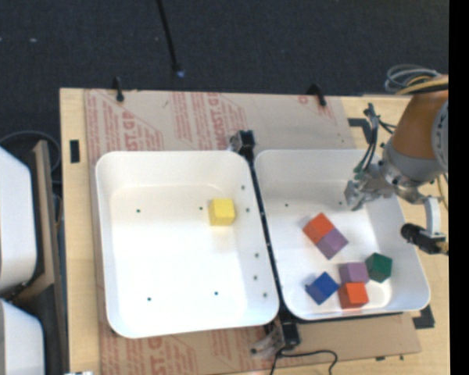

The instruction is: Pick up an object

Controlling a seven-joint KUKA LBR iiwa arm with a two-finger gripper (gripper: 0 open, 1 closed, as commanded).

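Blocks: orange block (pixel 319 226) touching purple block (pixel 333 243) mid right bin (pixel 297 166); blue, purple, orange and green ones near its front edge.
Yellow block (pixel 222 212): alone in left bin (pixel 125 170).
Claw (pixel 358 191): above right bin's back corner, carrying nothing; its spread, cannot tell.
Progress: nothing lifted yet; choosing, descending and grasping all remain.

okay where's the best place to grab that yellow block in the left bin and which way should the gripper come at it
Probably straight down from above, with the fingers closing on two opposite flat sides. The yellow block sits alone on the left bin floor, with room all around it. The gripper is over the right bin.
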